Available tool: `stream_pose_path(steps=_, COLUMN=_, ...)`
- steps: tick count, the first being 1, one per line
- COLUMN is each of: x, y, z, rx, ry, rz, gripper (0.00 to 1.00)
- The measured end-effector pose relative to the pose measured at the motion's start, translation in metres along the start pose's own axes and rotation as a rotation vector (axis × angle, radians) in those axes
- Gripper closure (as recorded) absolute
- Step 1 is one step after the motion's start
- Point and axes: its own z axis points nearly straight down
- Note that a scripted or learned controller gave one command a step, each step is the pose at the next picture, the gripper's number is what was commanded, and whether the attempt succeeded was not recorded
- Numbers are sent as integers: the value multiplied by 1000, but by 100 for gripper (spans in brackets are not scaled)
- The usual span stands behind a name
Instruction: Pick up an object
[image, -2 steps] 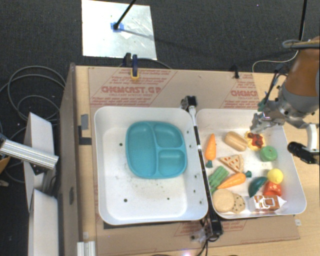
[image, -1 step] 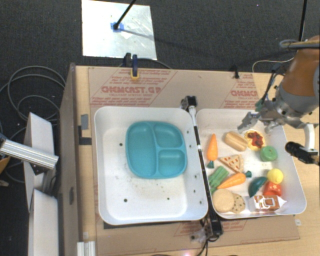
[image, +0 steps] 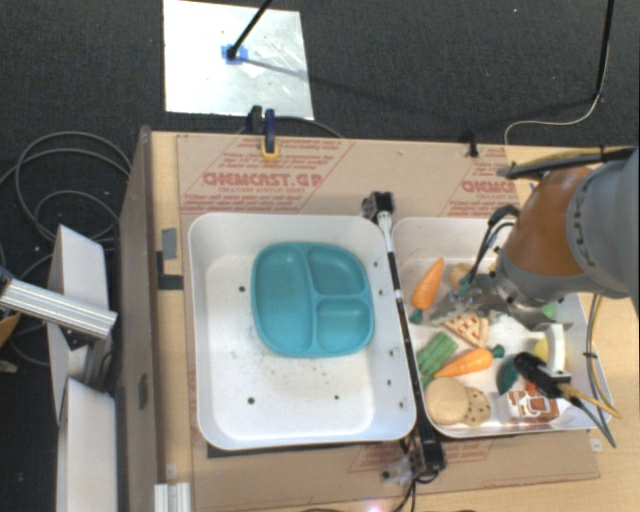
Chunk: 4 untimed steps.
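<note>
My gripper (image: 468, 298) is low in the right bin (image: 440, 232), near its middle. It hovers just above a toy pizza slice (image: 465, 329), with an orange carrot (image: 428, 283) to its left. A second carrot (image: 466, 362) and a green vegetable (image: 435, 352) lie in front of it. The wrist hides what is directly under the gripper, and I see nothing clearly held.
The left bin (image: 225, 400) holds a teal divided plate (image: 312, 300). At the front of the right bin lie a round bun (image: 447, 400), a cookie (image: 478, 408), a teal piece (image: 508, 372), a yellow piece (image: 541, 350) and a red-and-white box (image: 530, 404).
</note>
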Motion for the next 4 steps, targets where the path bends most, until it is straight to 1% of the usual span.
stream_pose_path(steps=1, x=16, y=79, z=0, rx=3, ry=-5, rz=-4, gripper=0)
stream_pose_path(steps=2, x=20, y=99, z=1, rx=37, ry=-14, rz=-5, gripper=0)
stream_pose_path(steps=3, x=24, y=97, z=-5, rx=46, ry=-2, rz=-4, gripper=100)
stream_pose_path(steps=4, x=-32, y=103, z=-31, rx=13, ry=-3, rz=2, gripper=100)
